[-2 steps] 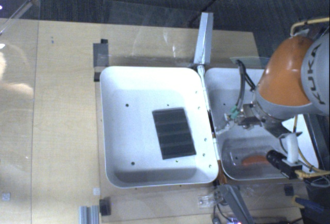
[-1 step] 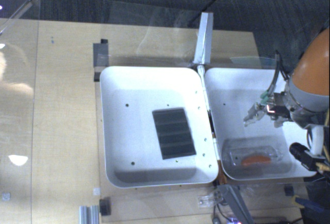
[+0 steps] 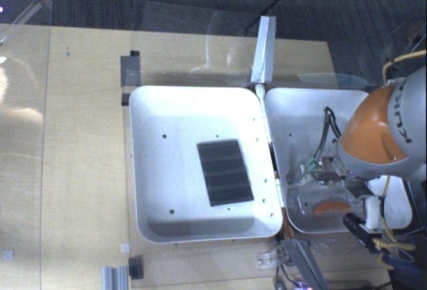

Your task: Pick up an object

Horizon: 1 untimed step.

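A dark grey ribbed rectangular pad (image 3: 225,172) lies flat in the middle of the left bin (image 3: 153,122), slightly turned. In the right bin (image 3: 293,115) a small orange-red object (image 3: 331,207) lies near the front wall, seemingly inside or beside something clear that I cannot make out. My gripper (image 3: 320,172) hangs low over the right bin, just behind the orange-red object, under the orange wrist band (image 3: 373,135). Nothing shows between its tips.
The arm covers the right half of the right bin. A metal post (image 3: 264,49) stands at the back where the bins meet. Loose cables and clear plastic bits (image 3: 280,259) lie on the bench in front of the right bin.
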Each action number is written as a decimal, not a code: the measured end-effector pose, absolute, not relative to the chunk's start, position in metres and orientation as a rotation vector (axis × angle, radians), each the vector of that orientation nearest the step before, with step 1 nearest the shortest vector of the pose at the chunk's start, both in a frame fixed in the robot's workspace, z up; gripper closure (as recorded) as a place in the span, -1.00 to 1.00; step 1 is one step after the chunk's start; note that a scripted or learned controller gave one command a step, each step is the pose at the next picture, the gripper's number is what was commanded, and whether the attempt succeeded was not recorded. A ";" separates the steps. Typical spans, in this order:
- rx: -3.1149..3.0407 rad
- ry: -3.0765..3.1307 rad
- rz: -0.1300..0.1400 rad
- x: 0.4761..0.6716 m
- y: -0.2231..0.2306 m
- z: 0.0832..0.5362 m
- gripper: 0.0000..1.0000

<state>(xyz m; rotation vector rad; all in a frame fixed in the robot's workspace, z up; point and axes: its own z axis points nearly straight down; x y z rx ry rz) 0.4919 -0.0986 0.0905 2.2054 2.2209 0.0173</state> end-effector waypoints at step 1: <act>2.266 2.160 0.014 0.533 -0.085 0.090 -1.00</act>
